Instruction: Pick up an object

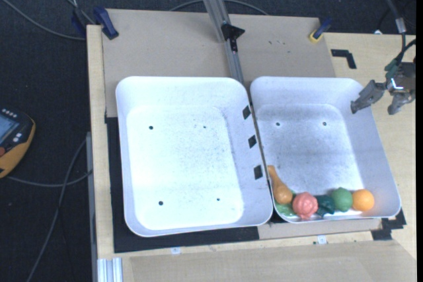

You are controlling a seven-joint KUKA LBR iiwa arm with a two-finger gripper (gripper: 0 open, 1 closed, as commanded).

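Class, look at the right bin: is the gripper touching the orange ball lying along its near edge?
Apart. The camera view shows the gripper at the right bin's far right rim, while the orange ball lies at the near edge, with bare white bin floor between them.

Objs clustered along near edge of right bin (370,142), in a row. L to R: orange carrot-shaped piece (278,186), tilted, tip pointing up-left; pink round obj (305,204), textured; small dark green piece (326,205); green ball (342,198); orange ball (363,200). All touching or just beside neighbours, resting vs bin wall.
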